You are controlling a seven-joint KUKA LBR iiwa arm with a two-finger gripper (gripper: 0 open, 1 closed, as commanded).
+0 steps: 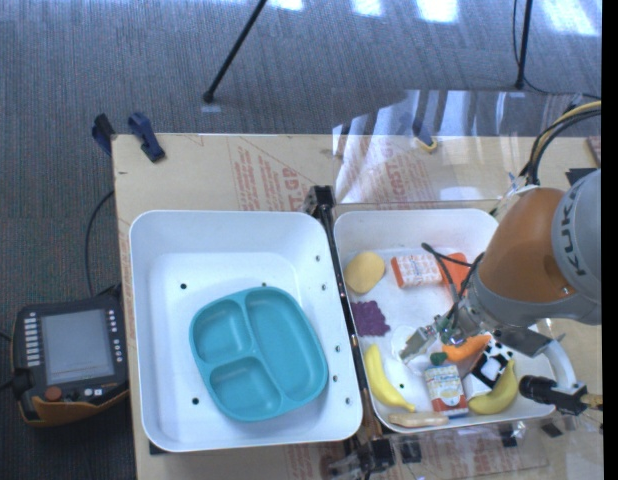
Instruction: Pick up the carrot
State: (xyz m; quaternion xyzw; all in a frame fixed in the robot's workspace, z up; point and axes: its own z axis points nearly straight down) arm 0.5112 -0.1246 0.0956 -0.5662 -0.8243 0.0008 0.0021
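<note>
Down in the right bin [409,218], the carrot [467,348] lies toward four o'clock, its orange body angled and just beside the arm's hand [436,335]. That hand reaches in from three o'clock under the orange band [524,253] of the arm, and its metal tip sits at the carrot's nine o'clock side; whether its two fingers are apart or together cannot be told from this slant. Around the carrot lie a small bottle [444,383] at its six o'clock, one banana [386,380] at eight o'clock and a second banana [497,393] at five o'clock. Further toward twelve o'clock rest a yellow lemon [365,271], a red-and-white packet [417,269] and, below the lemon, a purple bunch of grapes [370,317]. Across the divide, the left bin [169,238] carries a teal divided plate [257,352]. Both bins stand on the brown desk [239,163].
</note>
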